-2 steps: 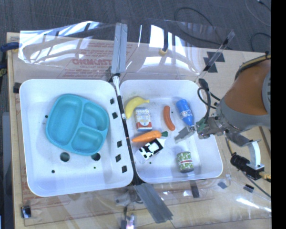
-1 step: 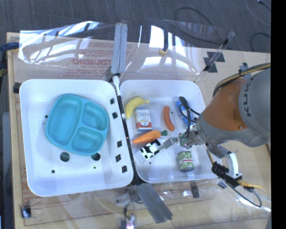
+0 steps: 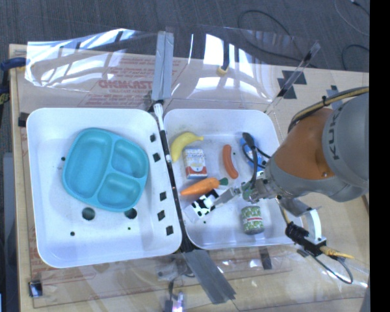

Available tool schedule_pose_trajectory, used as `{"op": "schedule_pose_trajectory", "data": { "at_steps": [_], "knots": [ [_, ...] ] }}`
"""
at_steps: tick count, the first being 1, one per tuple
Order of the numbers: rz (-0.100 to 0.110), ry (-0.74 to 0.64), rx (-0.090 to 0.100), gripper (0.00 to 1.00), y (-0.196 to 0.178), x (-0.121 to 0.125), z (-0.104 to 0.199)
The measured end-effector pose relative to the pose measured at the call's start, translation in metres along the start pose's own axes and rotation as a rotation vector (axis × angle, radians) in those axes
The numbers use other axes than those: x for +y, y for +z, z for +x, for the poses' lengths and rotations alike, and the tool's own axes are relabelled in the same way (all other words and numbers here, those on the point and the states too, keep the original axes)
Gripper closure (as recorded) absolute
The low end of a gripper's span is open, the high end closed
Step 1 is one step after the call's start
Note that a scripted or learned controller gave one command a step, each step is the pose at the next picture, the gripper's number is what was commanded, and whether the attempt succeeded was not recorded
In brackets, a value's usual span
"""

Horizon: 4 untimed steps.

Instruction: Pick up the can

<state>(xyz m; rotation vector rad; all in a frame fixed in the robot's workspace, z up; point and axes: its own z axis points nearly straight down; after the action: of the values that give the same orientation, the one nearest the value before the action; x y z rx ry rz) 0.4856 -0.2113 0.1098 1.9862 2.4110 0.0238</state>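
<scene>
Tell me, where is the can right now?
The can lies in the right bin, near its front edge, just below the claw.

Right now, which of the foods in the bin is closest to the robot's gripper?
The green can. It lies just below the gripper, while the carrot, sausage and banana sit farther left.
</scene>
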Motion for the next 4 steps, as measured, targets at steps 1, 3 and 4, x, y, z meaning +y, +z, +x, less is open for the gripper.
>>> {"op": "schedule_pose_trajectory", "data": {
  "at_steps": [1, 3, 4],
  "knots": [
    [0.022, -0.042, 0.004, 0.00, -0.019, -0.008, 0.001],
    [0.022, -0.046, 0.003, 0.00, -0.029, -0.006, 0.001],
    [0.025, -0.117, 0.007, 0.00, 0.018, -0.008, 0.004]
  ]
}}
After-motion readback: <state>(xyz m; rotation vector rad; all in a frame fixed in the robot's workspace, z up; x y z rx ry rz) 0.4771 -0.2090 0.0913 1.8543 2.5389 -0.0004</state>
